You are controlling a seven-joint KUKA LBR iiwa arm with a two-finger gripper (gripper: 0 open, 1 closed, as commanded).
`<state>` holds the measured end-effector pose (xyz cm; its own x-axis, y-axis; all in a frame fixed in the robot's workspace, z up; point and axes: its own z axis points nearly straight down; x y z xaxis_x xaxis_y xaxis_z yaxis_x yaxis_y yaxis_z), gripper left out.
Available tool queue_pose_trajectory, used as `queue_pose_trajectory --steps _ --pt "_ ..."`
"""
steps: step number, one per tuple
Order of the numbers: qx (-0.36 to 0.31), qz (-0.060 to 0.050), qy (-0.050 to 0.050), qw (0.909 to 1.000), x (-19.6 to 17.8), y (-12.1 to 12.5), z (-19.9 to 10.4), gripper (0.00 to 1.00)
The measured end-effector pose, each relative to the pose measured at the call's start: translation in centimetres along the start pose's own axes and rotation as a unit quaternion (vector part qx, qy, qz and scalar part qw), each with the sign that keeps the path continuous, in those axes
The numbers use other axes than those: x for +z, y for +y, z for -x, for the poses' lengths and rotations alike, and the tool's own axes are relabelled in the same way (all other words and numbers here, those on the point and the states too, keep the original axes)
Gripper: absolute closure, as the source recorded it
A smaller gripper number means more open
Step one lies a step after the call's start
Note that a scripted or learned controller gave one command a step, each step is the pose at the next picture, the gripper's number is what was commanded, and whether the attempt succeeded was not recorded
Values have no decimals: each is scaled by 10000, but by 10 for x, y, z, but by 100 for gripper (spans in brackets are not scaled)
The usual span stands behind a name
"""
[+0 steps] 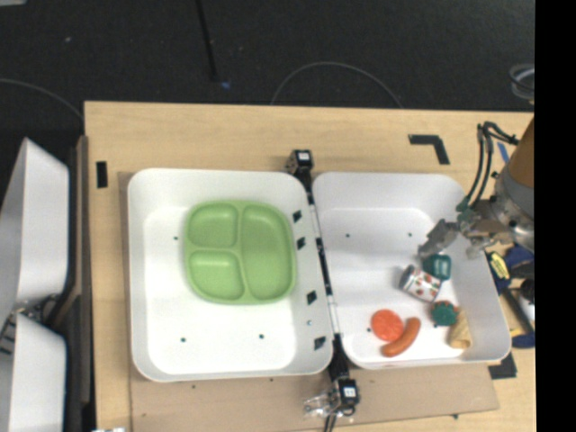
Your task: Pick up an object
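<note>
Seen from above at a slant, a pale wooden worktop [225, 133] carries two shallow white bins side by side. The arm [517, 174], grey with an orange band, reaches in from the right edge, and its pincer [447, 234] hangs over the right part of the right bin [378, 205], just above a small teal object [438, 265]. Whether the pincer is wide, narrow or gripping anything cannot be told from this angle; nothing is clearly seen between its tips. The left bin [153, 331] holds a light green plate with three compartments [240, 251], lying flat near its middle. The right bin holds a cluster of small items toward its near right corner: the teal object, a white can with red markings [421, 283] lying on its side just beside it, a red-orange round piece [388, 324], an orange sausage shape [401, 337] touching that round piece, a small dark green item [445, 313], and a tan cone-like piece [460, 333] against the right wall. Thin cables [342, 75] lie on the dark floor beyond the worktop.
</note>
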<state>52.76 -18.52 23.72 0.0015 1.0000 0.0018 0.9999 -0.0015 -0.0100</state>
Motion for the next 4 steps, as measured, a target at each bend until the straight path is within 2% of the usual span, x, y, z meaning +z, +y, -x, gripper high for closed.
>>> queue_pose_trajectory --steps 1,4 --pt "-14 54 -12 10000 -6 2 0 0" --pt "5 41 -16 10000 138 -1 -11 0"
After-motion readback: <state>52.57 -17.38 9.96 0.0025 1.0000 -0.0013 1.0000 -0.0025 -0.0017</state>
